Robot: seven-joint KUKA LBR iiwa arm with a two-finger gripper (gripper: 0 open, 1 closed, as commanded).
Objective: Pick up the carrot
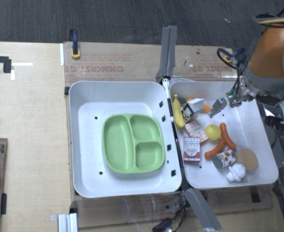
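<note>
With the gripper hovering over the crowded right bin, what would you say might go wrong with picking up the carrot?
1. The small orange carrot piece lies wedged between the white carton and the gripper, so a descent may nudge the carton.
2. The two orange-red sausages nearby resemble it in colour and could be taken instead.

Upside-down red print, approx "CHEMCAST GP", on cardboard sheet [132, 62] behind bins.

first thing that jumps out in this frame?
The green tray with three compartments, alone in the left bin. Then the right bin, with a clutter of toy food: a banana by the divider, a lemon, sausages. The gripper hangs over its top part.
</note>
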